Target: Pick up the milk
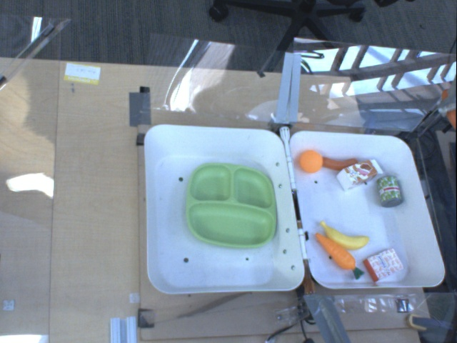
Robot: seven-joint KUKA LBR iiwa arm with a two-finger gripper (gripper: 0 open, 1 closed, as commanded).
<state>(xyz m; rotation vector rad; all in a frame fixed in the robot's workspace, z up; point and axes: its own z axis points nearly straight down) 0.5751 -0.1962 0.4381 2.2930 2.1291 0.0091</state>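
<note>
The milk [359, 174] is a small white carton with red print. It lies on its side in the upper middle of the right bin [421, 191]. A brown-orange stick-shaped item [337, 163] touches its left end, and an orange ball [310, 161] lies further left. A green can [390, 190] stands just to the right of the carton. A small orange part of the arm [453, 117] shows at the far right edge, well above and to the right of the bin.
Near the front of the right bin lie a banana [345, 237], a carrot [335, 251] and a red-and-white box [384, 265]. The left bin [161, 213] holds a green divided plate [231, 205]. A metal post [288, 88] stands behind the seam between the bins.
</note>
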